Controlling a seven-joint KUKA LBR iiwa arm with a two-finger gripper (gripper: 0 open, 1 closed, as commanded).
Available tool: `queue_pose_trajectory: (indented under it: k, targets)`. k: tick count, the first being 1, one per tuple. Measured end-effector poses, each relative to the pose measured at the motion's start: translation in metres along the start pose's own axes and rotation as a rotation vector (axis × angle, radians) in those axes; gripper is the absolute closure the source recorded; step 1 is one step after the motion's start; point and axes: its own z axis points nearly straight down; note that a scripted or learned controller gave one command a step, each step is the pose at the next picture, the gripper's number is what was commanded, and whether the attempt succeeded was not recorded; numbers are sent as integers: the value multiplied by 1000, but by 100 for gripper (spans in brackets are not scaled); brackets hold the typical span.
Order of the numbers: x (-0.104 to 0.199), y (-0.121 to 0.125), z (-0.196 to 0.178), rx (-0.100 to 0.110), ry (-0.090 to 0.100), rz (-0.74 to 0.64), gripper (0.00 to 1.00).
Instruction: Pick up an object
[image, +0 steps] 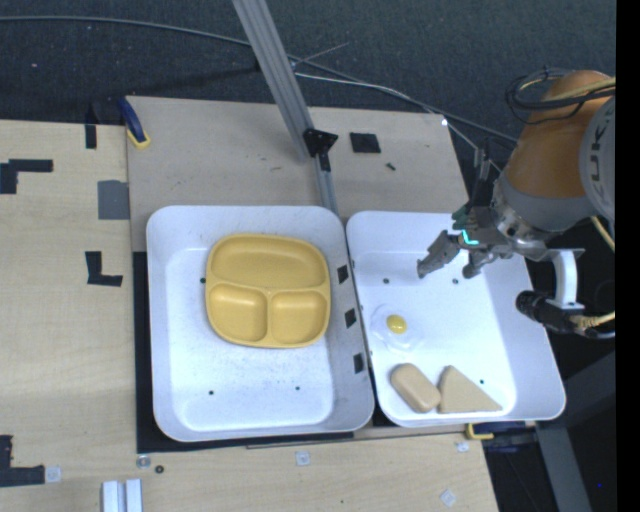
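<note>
In the right bin (520, 340) lie a small yellow ball-like piece (396, 324), a tan rounded block (413, 387) and a tan wedge (466, 391) near the front edge. My gripper (451, 262) hangs above the bin's back half, its two dark fingers spread apart with nothing between them. The yellow piece lies to the front left of the fingertips, well apart from them.
The left bin (170, 330) holds a yellow divided plate (268, 289). A grey metal pole (290, 90) slants down to the bins' back edge. Cables run across the dark floor at the back and hang beside the arm on the right.
</note>
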Motion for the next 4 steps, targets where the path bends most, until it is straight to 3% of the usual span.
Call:
queue_pose_trajectory:
  k: [1,4]
  targets:
    - [0,1,-1,-3,0,0,0]
    - [5,-11,141,-5,-2,2,0]
